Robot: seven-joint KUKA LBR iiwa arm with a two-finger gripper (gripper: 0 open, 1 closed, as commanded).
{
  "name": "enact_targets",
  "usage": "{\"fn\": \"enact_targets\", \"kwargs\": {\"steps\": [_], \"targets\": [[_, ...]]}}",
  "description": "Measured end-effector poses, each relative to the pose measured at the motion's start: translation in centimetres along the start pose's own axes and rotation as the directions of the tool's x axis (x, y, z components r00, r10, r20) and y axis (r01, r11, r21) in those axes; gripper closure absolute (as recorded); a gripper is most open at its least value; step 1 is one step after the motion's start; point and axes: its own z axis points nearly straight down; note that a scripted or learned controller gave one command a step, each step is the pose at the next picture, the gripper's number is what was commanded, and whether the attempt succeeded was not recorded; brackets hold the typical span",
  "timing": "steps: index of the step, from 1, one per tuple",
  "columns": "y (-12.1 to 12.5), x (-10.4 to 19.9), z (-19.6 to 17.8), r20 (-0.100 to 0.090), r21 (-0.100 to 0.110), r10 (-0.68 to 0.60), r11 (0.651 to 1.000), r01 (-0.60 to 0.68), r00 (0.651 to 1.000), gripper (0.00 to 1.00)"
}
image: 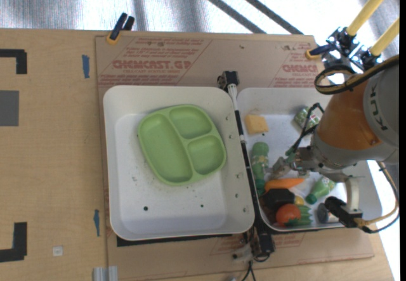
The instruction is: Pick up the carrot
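The carrot [285,182], a small orange piece, lies in the right bin [279,103] among other toy foods, near the bin's middle. My gripper [287,163] hangs low over the bin, just above and behind the carrot. The carrot rests on the clutter below it. The grey and orange arm [346,127] covers the bin's right part.
Around the carrot lie a green bottle-like item [260,156], a black block [277,199], a red tomato [287,213], a green bottle [319,189] and a yellow wedge [256,124]. A green divided plate [183,144] sits in the left bin [127,210].
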Motion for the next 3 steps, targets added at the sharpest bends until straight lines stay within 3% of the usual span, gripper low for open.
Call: {"fn": "enact_targets", "kwargs": {"steps": [1,2,3], "targets": [[-3.2,0.6,0.0,0.0,-0.001,-0.136,0.991,0.136,0.991,0.0],[-3.2,0.3,0.0,0.0,-0.001,-0.247,0.969,0.247,0.969,0.0],[-3.1,0.3,-1.1,0.002,-0.005,-0.245,0.969,0.245,0.969,1.0]]}}
